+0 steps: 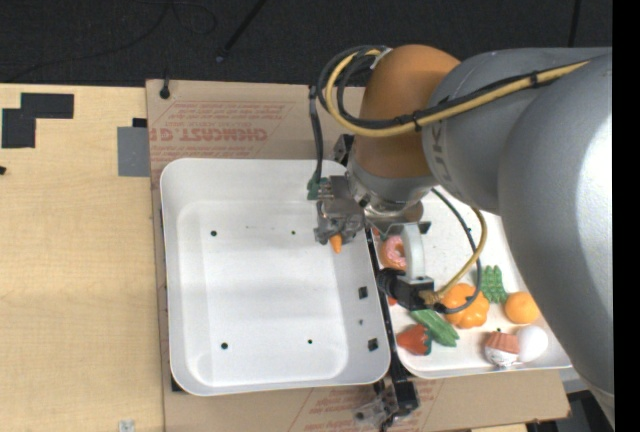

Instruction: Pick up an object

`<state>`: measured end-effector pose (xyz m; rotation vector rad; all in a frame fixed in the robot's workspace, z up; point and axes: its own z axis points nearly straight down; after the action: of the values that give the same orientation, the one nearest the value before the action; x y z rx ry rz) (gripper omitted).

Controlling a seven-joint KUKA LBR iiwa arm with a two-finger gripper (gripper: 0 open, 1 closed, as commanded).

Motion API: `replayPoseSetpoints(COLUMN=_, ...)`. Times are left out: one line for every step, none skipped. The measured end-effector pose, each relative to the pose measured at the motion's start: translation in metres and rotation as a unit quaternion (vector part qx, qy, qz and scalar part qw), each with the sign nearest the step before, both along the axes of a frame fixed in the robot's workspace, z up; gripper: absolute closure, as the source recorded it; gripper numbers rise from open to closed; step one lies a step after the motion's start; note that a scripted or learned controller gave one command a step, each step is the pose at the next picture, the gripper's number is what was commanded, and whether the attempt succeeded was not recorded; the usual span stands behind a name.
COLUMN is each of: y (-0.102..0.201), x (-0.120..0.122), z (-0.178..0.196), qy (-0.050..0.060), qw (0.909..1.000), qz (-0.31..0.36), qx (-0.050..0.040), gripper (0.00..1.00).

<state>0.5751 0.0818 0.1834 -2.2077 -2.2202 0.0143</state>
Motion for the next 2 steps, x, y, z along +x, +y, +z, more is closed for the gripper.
replayPoseSetpoints(y=0.049, x=0.008, z=0.121, qy=-0.009, qw=1.0, qz=0.0, qx=0.0006, gripper=1.0)
replayPoseSetpoints(y=0.049, x=-0.033, z=0.111, qy=-0.002, qw=1.0, qz=-0.002, qx=-0.0018, gripper=1.0)
